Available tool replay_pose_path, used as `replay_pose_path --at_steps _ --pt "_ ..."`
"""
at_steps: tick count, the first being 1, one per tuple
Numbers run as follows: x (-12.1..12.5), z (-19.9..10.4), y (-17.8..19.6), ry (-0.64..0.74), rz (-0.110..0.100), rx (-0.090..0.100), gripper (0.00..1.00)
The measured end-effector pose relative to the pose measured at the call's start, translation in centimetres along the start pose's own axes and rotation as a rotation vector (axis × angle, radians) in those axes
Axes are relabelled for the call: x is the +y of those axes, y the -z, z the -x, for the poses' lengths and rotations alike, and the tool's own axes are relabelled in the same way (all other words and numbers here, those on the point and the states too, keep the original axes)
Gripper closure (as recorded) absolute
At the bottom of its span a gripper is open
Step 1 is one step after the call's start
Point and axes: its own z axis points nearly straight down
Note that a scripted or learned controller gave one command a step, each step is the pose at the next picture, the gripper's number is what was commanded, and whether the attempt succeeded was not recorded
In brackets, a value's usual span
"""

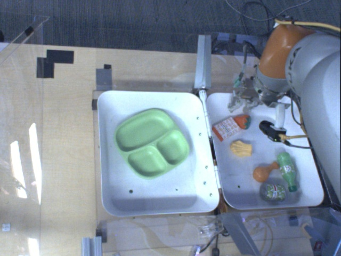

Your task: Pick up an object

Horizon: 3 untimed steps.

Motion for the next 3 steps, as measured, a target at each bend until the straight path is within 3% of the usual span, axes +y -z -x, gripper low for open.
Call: replay_pose_path --at_steps 1,2,3 --pt "-3.2 -4.8 15.0 0.02 -0.025 -0.002 1.0" --pt "-0.8 -4.1 11.0 0.237 -0.028 0.001 1.0" --pt "-1.0 -8.6 14.4 0.342 -0.026 0.003 1.0"
